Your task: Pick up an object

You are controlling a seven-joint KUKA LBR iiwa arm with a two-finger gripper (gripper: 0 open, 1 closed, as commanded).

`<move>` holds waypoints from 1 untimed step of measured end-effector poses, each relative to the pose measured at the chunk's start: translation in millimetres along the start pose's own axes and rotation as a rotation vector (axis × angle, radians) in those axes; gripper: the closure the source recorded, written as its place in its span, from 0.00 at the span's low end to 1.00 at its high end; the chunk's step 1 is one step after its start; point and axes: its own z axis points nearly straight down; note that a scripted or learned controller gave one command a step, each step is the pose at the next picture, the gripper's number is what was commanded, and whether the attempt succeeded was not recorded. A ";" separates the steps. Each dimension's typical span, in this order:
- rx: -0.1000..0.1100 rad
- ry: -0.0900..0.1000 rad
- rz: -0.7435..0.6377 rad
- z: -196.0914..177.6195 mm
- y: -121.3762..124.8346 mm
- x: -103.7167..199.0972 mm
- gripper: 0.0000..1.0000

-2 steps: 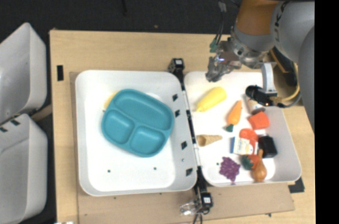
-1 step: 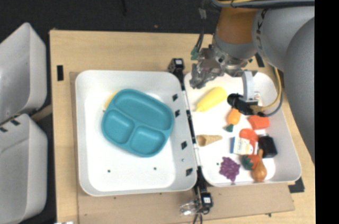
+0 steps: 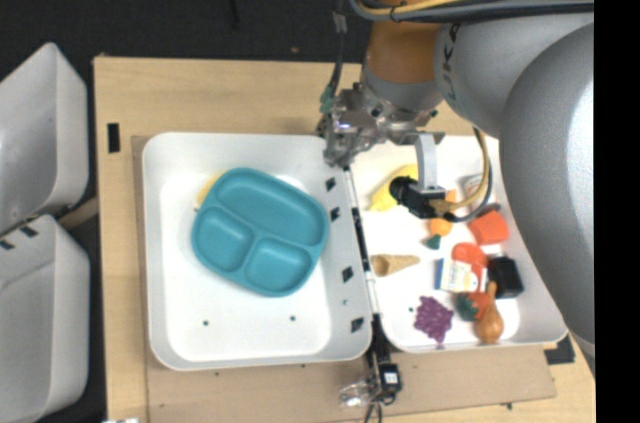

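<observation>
Tool (image 3: 345,139) first: found it low over the far end of the rims where the two bins met, under the arm (image 3: 530,81) and its orange band. Could not tell how far open it stood, nor whether it had hold of anything; made out too little of its tip against the white rims.

Found the left bin (image 3: 180,311) on the tabletop (image 3: 120,91), holding a teal plate (image 3: 260,231) with three compartments, flat near the bin's middle. Spotted a yellow scrap (image 3: 206,193) peeping from under the plate's far left edge; could not tell what it was.

Found every other object in the right bin (image 3: 400,296), none seen touching the tool. Noted a banana (image 3: 383,196) nearest the tool, close to the shared rim. Saw a cone (image 3: 395,263) on its side nearer the camera, also by that rim. Placed an orange block (image 3: 488,228) toward the bin's right, with a small orange bit (image 3: 438,227) and a teal bit (image 3: 433,239) touching each other between it and the banana. Saw a carton (image 3: 460,273) just beside a black block (image 3: 503,277), both on the near side of the orange block. Noted purple grapes (image 3: 433,317) by the near rim, then a green piece (image 3: 467,308) and a brown fruit (image 3: 489,324) close together to their right.
</observation>
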 end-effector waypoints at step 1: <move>-0.001 0.000 0.001 -17.5 -10.2 30.0 1.00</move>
